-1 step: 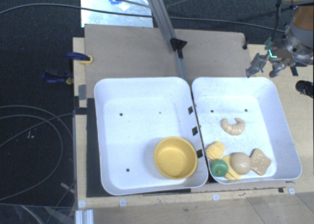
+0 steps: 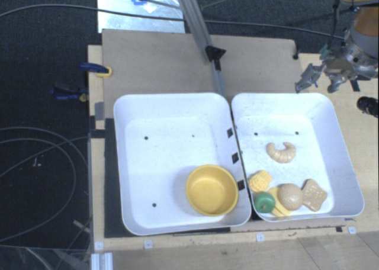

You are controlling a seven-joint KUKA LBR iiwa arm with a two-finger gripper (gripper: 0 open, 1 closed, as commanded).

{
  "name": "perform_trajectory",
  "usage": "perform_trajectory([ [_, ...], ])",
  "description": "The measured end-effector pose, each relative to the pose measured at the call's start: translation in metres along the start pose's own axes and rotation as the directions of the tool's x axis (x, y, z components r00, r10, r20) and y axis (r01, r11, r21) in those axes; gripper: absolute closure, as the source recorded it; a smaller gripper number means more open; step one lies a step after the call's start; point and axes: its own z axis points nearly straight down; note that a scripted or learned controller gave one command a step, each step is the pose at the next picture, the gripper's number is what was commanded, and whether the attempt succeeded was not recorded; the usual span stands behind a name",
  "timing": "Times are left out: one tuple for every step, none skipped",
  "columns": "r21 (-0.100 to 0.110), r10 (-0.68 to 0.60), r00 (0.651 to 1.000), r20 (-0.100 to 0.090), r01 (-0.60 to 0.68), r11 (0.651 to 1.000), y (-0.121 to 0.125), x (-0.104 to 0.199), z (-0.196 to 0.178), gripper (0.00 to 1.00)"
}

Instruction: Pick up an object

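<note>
My gripper (image 2: 321, 81) hangs at the upper right, above the far edge of the right bin (image 2: 337, 121), its two fingers spread apart with nothing between them. In the right bin lie a tan croissant (image 2: 280, 151), a yellow corn-like piece (image 2: 260, 180), a green piece (image 2: 265, 202), a beige round piece (image 2: 289, 195) and a brown waffle-like piece (image 2: 314, 194). A yellow bowl (image 2: 211, 189) sits in the left bin (image 2: 154, 144) near its front right.
A grey pole (image 2: 195, 17) slants across the back of the bench to a black clamp (image 2: 214, 53). Blue and yellow clamps (image 2: 95, 70) grip the bench's left edge. Cables lie on the dark floor to the left.
</note>
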Motion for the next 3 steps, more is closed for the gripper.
perform_trajectory([
  [0.003, 0.003, 1.0, 0.0, -0.003, 1.0, 0.004, -0.005, 0.043, 0.0],
  [0.006, 0.0, 1.0, -0.001, 0.0, 1.0, 0.0, 0.005, 0.098, 0.0],
  [0.003, -0.001, 1.0, 0.0, 0.001, 1.0, 0.0, 0.01, 0.141, 0.0],
])
